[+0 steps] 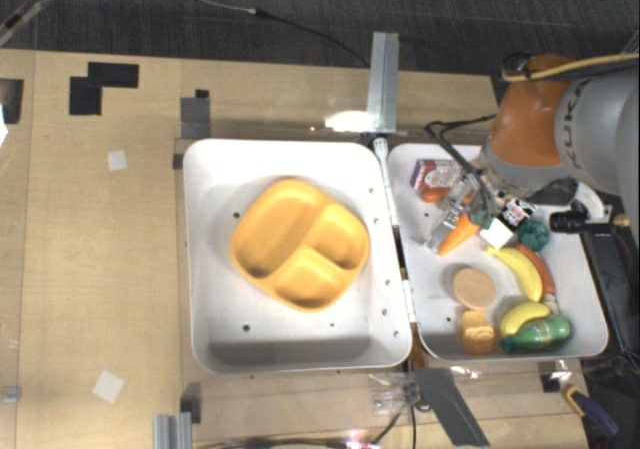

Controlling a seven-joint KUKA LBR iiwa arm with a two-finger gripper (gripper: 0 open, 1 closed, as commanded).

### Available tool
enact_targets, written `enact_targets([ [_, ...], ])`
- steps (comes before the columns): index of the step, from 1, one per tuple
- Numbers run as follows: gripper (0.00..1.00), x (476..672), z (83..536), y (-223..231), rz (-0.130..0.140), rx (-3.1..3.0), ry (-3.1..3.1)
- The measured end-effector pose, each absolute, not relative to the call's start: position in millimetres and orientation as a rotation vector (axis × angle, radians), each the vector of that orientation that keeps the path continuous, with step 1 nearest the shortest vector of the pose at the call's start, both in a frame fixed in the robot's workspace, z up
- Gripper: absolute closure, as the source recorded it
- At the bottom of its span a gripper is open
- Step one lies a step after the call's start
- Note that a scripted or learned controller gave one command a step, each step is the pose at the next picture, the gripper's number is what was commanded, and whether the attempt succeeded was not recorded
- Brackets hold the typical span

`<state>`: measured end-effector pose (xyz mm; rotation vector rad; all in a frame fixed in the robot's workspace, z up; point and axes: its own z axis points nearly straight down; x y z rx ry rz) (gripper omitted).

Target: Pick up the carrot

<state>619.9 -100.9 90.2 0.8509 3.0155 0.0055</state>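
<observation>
Partly hidden, the fingers [452,227] touch the carrot [462,233]; their grip is unclear.

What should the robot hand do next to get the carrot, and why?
Probably close and lift a little. The hand is down in the right bin right at the carrot, whose orange body pokes out beside it. The banana and cookie lie close, so a small straight lift seems safest.

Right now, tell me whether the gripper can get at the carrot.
Probably yes. The gripper is already down in the right bin, right at the carrot. The banana and round cookie lie off to the side, not across the approach.
</observation>
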Motion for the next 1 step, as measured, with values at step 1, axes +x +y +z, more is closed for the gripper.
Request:
enact_targets([
  [1,1.00,623.4,103.2,-99.9,0.007,0.836,3.006],
])
